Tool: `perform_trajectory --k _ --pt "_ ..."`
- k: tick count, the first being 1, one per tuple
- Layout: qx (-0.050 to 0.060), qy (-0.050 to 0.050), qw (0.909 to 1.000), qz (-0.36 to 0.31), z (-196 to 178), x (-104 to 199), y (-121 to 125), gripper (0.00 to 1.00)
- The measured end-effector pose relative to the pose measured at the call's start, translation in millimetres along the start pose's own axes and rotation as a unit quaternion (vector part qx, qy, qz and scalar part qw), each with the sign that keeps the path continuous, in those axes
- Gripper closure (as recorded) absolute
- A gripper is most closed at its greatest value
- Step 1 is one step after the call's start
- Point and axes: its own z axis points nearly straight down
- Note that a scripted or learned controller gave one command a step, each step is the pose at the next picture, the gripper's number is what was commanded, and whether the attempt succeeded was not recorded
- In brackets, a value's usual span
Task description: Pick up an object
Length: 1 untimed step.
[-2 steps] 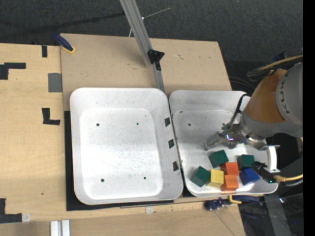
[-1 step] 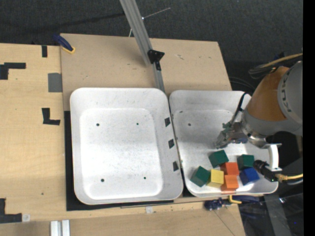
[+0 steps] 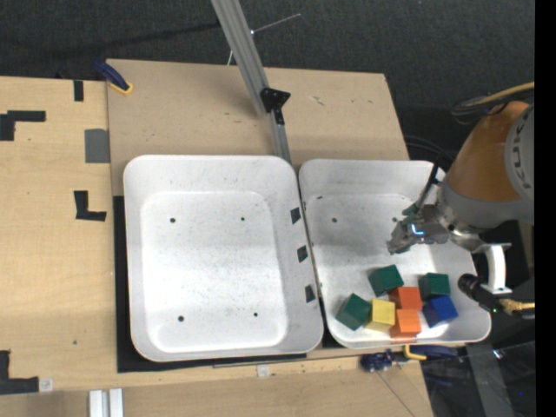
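The blocks, any of which could be the thing to pick, lie huddled in the near right corner of the right bin: a dark green block farthest up, another green block to its lower left, a yellow block just beside that one, an orange block with a second orange block directly below it, a blue block touching the orange pair on the right, and a green block above the blue one. All of them rest on the bin floor; none is lifted. The gripper hangs over the same bin, above and slightly right of the upper dark green block, apart from the whole cluster, with bare white floor between it and the nearest block. No block sits between the fingers; whether they are spread or pressed together cannot be told, since they appear as one small grey blur with a bluish glint. Behind the gripper, the grey wrist and the orange band of the arm reach in from the right edge. The left bin lies just beside the right one, their rims touching along the middle. Both sit on the wooden desk, and a grey metal bar slants in from the top.
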Motion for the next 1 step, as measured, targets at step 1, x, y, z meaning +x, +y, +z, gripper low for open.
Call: perform_trajectory --k 1 --pt "-0.001 -0.001 1.0000 0.000 -57.5 3.0 -7.2 1.00"
